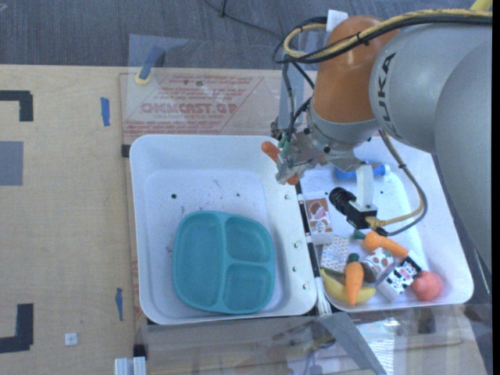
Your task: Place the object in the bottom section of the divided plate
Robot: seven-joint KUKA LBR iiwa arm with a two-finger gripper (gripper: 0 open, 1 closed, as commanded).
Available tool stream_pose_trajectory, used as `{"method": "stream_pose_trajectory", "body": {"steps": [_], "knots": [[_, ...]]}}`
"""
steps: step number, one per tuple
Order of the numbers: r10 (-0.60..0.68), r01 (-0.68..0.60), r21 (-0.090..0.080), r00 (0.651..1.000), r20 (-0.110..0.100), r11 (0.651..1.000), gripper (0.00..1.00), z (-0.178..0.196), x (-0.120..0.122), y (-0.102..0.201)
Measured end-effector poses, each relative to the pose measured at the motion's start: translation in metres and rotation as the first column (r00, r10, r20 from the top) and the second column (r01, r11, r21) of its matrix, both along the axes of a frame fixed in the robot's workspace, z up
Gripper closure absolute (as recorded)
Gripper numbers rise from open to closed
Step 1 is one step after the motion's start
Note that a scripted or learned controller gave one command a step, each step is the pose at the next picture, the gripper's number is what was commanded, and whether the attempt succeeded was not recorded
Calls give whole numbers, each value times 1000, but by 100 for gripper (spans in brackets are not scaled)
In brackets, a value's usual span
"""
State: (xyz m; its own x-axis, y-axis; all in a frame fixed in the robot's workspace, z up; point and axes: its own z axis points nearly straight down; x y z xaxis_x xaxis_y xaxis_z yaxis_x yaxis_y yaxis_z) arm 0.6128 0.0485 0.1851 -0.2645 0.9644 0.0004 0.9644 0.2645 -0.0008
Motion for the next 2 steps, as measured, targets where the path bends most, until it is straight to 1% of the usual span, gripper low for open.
{"method": "stream_pose_trajectory", "body": {"steps": [1,2], "knots": [[121,-121,-1,993,6,993,100,19,33,-18],[60,-60,0,998,0,998,100,-1,-22,40]]}}
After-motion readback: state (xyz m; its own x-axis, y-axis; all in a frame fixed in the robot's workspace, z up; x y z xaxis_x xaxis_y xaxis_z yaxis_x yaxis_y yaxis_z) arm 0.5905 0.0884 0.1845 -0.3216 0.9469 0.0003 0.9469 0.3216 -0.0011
